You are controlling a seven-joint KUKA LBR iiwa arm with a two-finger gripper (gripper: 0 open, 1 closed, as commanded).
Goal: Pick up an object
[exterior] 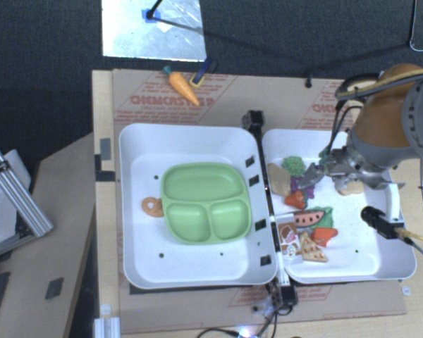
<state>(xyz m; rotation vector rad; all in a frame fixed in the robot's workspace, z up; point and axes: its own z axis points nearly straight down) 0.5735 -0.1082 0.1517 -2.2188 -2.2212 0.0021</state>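
Grey gripper [311,177] hangs low over the toy food [304,220] at right centre; I cannot tell its opening, nothing lifted yet.

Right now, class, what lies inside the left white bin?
Inside the left white bin lie a green divided tray and a small pretzel beside it. Whatever lies under the tray is covered.

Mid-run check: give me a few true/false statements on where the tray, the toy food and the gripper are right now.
1. The green tray lies in the left bin. True.
2. The carrot lies in the right bin. False: it lies on the bench beyond the bins.
3. The gripper is over the right bin. True.
4. The pretzel sits inside the tray. False: it lies beside it, on the bin floor.
5. The watermelon slice lies in the right bin. True.
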